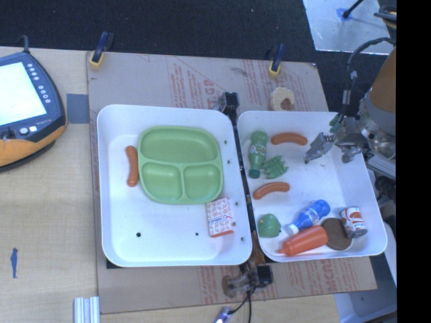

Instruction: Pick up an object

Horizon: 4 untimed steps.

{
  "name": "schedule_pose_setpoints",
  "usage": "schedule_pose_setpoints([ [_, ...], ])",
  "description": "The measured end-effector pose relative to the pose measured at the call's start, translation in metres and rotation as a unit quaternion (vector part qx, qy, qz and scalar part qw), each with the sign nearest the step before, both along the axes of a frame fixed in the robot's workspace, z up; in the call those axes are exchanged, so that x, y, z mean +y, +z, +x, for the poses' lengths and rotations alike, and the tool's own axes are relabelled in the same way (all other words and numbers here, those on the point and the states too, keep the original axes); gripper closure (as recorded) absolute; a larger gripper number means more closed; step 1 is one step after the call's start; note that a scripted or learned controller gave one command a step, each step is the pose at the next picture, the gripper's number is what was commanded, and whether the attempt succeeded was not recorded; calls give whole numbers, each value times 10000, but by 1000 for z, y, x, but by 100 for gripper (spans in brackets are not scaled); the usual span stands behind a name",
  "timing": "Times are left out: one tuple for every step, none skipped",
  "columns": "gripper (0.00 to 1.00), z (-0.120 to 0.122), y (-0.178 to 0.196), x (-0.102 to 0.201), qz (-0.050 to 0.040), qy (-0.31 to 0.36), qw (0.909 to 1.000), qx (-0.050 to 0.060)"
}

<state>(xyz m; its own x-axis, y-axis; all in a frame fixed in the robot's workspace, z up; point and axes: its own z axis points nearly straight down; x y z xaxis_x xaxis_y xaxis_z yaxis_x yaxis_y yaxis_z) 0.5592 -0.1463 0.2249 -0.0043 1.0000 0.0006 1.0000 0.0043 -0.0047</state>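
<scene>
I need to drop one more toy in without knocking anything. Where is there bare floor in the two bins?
Left bin: a bare strip along the front, below the green tray and left of the carton. Right bin: a bare patch mid-right, between the end effector and the blue bottle. Its front edge is crowded: carrot, can, brown disc.

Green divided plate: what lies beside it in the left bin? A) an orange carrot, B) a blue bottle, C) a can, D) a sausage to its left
D: a sausage lies just left of the green divided plate in the left bin.
</scene>
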Motion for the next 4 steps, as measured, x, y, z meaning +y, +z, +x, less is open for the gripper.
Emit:
schedule_pose_setpoints([
  [0,-57,-30,-18,-6,5,10000,0],
  [0,3,-111,44,-5,13,10000,4],
  [0,4,-134,46,-4,4,10000,9],
  [100,4,-124,45,-7,14,10000,24],
])
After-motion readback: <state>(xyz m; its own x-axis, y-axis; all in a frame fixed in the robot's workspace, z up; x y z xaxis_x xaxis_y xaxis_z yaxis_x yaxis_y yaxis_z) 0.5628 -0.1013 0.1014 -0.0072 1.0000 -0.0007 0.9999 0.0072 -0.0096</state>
